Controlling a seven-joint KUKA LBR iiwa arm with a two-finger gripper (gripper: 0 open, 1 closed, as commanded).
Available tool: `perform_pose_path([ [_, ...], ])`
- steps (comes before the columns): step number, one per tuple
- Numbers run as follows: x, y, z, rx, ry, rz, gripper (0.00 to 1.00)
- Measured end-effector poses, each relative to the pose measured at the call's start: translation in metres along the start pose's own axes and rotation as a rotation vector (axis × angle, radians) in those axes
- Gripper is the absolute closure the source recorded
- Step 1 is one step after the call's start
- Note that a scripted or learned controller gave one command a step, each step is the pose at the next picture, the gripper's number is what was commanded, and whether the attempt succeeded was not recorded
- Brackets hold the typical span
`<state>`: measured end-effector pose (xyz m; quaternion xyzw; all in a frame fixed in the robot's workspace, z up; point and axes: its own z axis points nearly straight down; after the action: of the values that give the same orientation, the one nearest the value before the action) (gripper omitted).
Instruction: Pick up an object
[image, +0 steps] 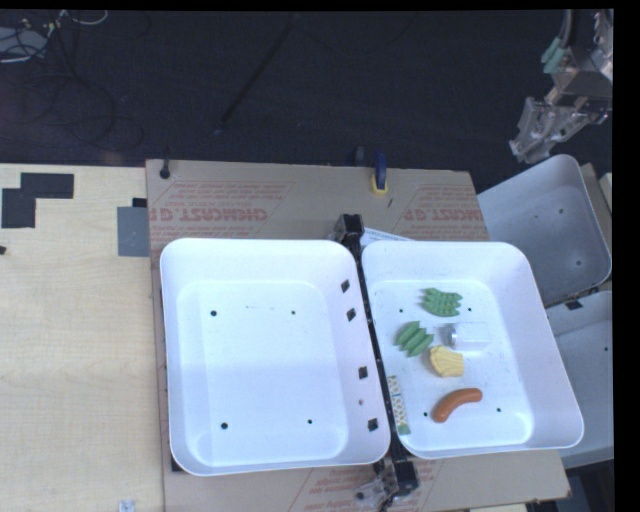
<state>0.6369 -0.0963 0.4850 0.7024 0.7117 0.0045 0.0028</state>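
The right bin (520, 262) holds several small items. A green leafy piece (440, 301) lies toward the back, and a second green piece (413, 337) sits to its left front. A yellow wedge (447, 361) rests near the middle, beside a pale translucent piece (470, 335). An orange sausage shape (457, 403) lies nearest the front. My gripper (545, 125) hangs high at the top right corner, well behind and above the right bin, far from every item, with nothing seen in it.
The left bin (180, 300) stands beside the right one on a cardboard sheet (280, 205). Black clips (352, 315) join the two bins along the divide. A grey metal plate (560, 225) lies off the right bin's far right. A thin printed strip (398, 403) lies at the right bin's left wall.
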Motion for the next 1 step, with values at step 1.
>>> perform_pose_path([
  [1,-0.0923,-0.1406,-0.0076,0.012,-0.004,0.026,1.00],
])
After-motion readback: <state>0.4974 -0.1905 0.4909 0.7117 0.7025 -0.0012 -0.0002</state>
